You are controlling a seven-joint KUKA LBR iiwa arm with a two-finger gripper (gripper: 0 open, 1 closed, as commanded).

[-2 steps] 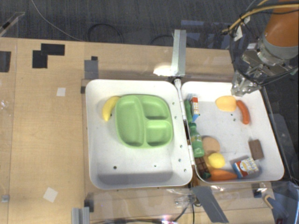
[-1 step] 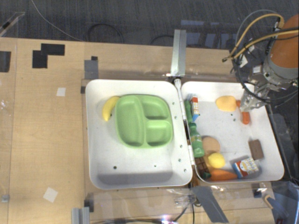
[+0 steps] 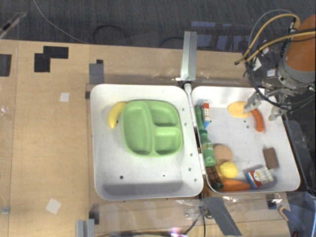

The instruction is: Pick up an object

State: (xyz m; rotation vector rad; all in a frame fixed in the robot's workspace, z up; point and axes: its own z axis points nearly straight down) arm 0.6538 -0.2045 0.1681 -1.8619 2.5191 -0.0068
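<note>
Sausage (image 3: 258,120), orange-red, lies slanted on the floor of the right bin (image 3: 286,147), in its upper right part. Just left of it, a pale yellow-orange rounded piece (image 3: 237,109), its right end meeting the sausage's upper end or nearly so; contact not clear.

Gripper (image 3: 264,107) hangs over this spot, fingers spread, one grey finger (image 3: 253,101) above the yellow piece's right end, the other to the right of the sausage. Nothing seen between them; the pincer is released and holds nothing. Whether the fingertips touch the bin floor cannot be told. Grey wrist with the orange band sits above, at the frame's right, with yellow and black cables looping over it.

Rest of the right bin: a green bottle (image 3: 201,132) lies lengthwise along the left wall, a red-and-white packet (image 3: 206,113) just beside its upper end. Lower down, a tan rounded item (image 3: 223,152), a lemon (image 3: 228,170) touching its lower edge, a carrot (image 3: 234,184) along the bottom wall, a small red-white-blue carton (image 3: 259,177) to its right. A brown block (image 3: 270,157) sits apart near the right wall.

Left bin (image 3: 106,181): a green divided tray (image 3: 151,127) in the upper middle, a banana (image 3: 115,113) against its left edge.

Both bins rest side by side on the wooden bench (image 3: 44,147).
</note>
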